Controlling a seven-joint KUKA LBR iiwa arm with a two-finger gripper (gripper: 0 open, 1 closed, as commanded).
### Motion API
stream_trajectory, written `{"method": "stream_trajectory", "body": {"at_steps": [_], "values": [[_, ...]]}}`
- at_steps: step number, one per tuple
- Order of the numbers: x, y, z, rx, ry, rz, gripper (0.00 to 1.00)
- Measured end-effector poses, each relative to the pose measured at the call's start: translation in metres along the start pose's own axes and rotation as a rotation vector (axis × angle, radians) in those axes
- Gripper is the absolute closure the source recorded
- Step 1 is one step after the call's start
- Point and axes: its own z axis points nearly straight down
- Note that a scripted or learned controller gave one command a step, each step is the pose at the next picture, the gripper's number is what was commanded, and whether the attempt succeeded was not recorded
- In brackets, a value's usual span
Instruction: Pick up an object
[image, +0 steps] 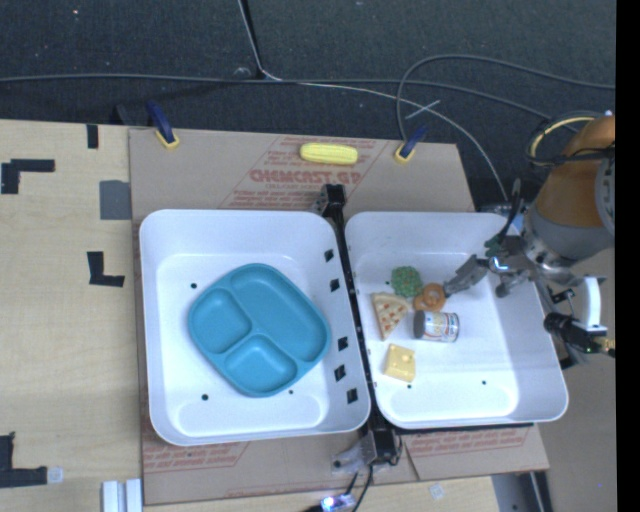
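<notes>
The gripper (462, 282) is seen in the right bin (520, 400), tips just beside the orange ball (432, 297) at its 2 o'clock; claw state cannot be told. Green broccoli (405, 279) lies at the ball's 10 o'clock, small can (437, 326) at 6, pizza slice (388, 312) at 8, cheese wedge (400, 362) below. A blue tray (258, 328) is held in the left bin (160, 400).

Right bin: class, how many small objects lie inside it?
5, all in the right bin, left half: green piece, orange piece beside it, pizza-like wedge, small can on its side, yellow block. The arm may hide more.
</notes>
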Motion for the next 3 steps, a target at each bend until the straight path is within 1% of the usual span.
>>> {"method": "stream_trajectory", "body": {"at_steps": [1,2,3], "values": [[-0.007,0.000,0.059,-0.005,0.001,0.002,0.00],[-0.007,0.003,0.060,-0.010,-0.001,-0.001,0.00],[-0.004,0.006,0.047,-0.018,0.003,-0.003,1.00]]}}
